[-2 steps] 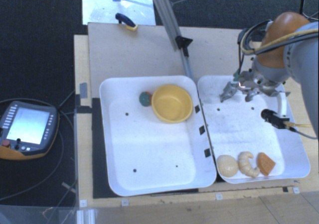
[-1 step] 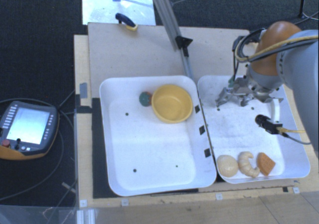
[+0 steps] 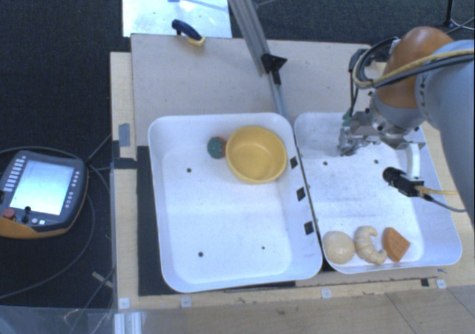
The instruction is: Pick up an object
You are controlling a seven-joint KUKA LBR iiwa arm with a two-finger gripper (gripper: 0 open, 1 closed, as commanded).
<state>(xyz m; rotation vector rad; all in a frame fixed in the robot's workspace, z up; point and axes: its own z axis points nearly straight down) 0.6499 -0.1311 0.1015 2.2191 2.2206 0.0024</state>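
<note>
No text, label or number is legible.

My arm [image 3: 449, 84] is a thick, smooth grey tube with a matte shell, and above the wrist it carries a rounded orange band [image 3: 415, 50] that bulges like a dome. Black cables [image 3: 363, 65] loop in a bundle beside that band, and a thin yellow cable [image 3: 434, 64] lies across the orange and the grey. At my end is my gripper [image 3: 351, 145], a small, boxy piece of pale grey metal, duller and more angular than the rest of me, with darker edges.
</note>
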